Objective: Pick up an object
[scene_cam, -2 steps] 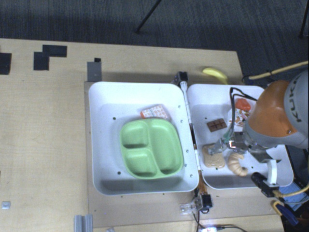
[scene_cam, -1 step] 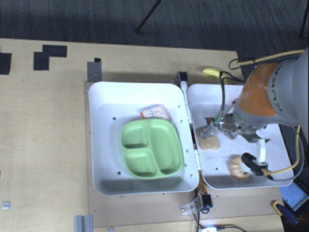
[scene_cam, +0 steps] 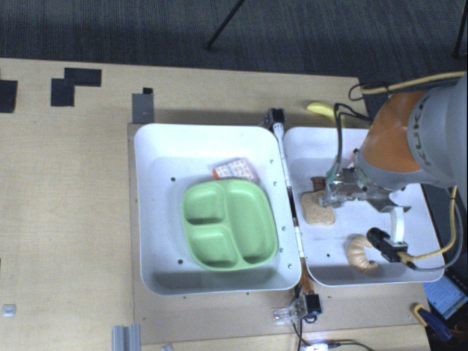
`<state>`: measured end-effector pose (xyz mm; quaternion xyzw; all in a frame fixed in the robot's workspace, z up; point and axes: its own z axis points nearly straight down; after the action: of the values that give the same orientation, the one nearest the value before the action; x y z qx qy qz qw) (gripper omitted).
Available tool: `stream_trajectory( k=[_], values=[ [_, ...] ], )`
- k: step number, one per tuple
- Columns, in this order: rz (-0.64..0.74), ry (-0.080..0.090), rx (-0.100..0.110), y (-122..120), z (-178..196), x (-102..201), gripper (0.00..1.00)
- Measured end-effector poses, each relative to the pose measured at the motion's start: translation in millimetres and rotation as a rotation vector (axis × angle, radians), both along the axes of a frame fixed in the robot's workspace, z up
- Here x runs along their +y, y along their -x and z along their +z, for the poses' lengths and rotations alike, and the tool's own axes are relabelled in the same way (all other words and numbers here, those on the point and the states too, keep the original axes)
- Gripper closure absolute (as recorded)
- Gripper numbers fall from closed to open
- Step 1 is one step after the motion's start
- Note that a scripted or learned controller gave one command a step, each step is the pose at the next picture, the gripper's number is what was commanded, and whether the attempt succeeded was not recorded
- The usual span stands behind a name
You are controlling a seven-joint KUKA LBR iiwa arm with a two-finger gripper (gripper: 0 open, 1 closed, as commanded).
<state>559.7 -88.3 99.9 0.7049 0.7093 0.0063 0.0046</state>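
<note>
Overhead camera view, looking down at a slant on both bins. The arm reaches in from the right and hangs over the right bin. The gripper is low in that bin's left half, close to the wall it shares with the other bin. It sits right at the top edge of a tan flat piece, maybe touching it, but I honestly can't say. From this angle the wrist covers the business end, so I can't tell whether the gripper is apart or closed, and nothing visibly sits in it.

My guess is the tan piece is the target, since it's the thing nearest the gripper. It lies flat on the bin floor, so a top-down grab has little edge to bite on. It's also tucked near the wall, which leaves little room on that side.

Other stuff in the right bin:
- a small brown thing just beside the gripper, partly hidden
- a croissant-shaped lump nearer the front wall, apart from the tan piece

The left bin has a green divided tray sitting in the middle. A red-and-white packet pokes out at its far edge, touching it or slipped under.

Something yellow lies on the desk just behind the right bin, outside it, so probably not in play.
</note>
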Motion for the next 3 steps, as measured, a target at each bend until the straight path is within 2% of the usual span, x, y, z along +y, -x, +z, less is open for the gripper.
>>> stream_trajectory(
  k=[1,2,3],
  values=[
    [0.0,0.002,0.01,-47,121,35,1.0],
    [0.0,0.003,0.013,-47,120,35,0.0],
    [-0.004,0.003,0.011,-12,-6,-6,0.0]
  ],
)
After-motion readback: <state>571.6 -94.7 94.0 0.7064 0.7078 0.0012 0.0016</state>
